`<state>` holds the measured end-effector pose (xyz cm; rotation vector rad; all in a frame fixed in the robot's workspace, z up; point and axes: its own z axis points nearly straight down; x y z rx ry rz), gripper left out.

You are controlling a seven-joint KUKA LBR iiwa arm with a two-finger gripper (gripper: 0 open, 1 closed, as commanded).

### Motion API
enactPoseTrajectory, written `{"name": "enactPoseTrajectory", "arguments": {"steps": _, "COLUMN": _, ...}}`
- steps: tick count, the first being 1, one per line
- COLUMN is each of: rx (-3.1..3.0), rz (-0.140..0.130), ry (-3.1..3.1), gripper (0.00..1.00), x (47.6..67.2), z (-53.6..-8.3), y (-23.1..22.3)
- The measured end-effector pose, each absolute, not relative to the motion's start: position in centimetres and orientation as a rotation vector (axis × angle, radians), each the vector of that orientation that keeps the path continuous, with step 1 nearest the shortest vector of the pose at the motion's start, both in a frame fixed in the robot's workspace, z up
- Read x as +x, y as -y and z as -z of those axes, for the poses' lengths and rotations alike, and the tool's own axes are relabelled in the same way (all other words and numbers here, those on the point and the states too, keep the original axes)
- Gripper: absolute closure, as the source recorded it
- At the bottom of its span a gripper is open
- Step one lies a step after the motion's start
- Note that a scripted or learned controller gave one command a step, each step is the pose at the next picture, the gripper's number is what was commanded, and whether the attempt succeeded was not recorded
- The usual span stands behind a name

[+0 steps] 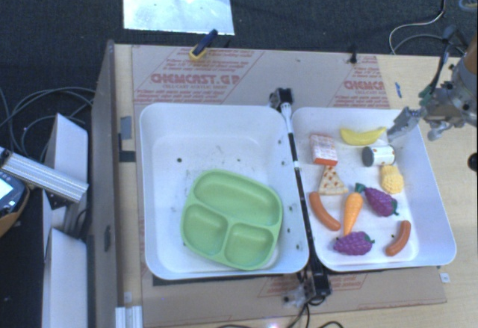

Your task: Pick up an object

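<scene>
Glossy plastic toy food (351,207) in smooth white right bin (437,214)

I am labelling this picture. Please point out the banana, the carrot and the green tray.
banana (362,136), camera view, middle of the fruit.
carrot (352,211), camera view, orange body.
green tray (228,199), camera view, upper compartment floor.

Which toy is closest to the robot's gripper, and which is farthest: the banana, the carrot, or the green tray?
Measured from the gripper in the camera view:
1. The banana, at the back of the right bin, just beside the gripper.
2. The carrot, in the middle of the right bin, toward the front.
3. The green tray, over in the left bin, farthest away.
</scene>
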<state>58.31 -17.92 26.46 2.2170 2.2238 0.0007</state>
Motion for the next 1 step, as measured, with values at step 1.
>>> {"name": "enactPoseTrajectory", "arguments": {"steps": 1, "rx": 2.219, "rz": 0.001, "ry": -2.226, "gripper": 0.0, "x": 58.1, "z": -8.98, "y": 15.09}}
